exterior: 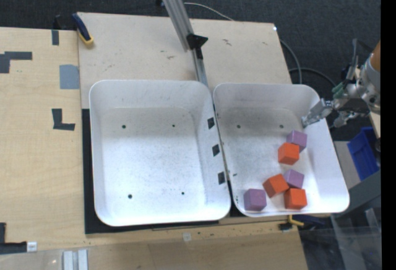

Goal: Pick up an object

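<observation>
Bench: pale wooden board (37, 139) on dark carpet, with grey and black tape patches at its left part.
Landmark: right bin (260, 98), shallow and white, its left rim touching the left bin (148, 151).
Left bin: speckled white floor with four small dark dots, no blocks on it.
Blocks: six small cubes, all in the right bin, gathered toward its near right corner.
Upper purple block (297, 139): close to the right bin's right wall, touching the upper orange block (288, 153) just below it.
Middle purple block (294, 178): below that pair, between the orange block (276, 185) to its left and the corner orange block (295, 198) below it.
Front purple block (254, 199): near the right bin's front wall, leftmost of the group, just beside the orange block to its right.
Gripper (315, 113): at the right bin's right rim, above and to the right of the upper purple block, apart from every cube.
Grip state: I cannot tell how wide it stands; nothing shows between the tips.
Arm (370, 74): grey, entering past the right bin's right side, with green and dark cabling at the wrist.
Metal rail (176, 5): slanted pale bar running from the top edge down to the seam behind the right bin's left corner.
Clamp (82, 28): blue and yellow handle at the board's far left corner, well apart from the right bin.
Blue item (364, 154): beyond the right bin's right wall, off the board.
</observation>
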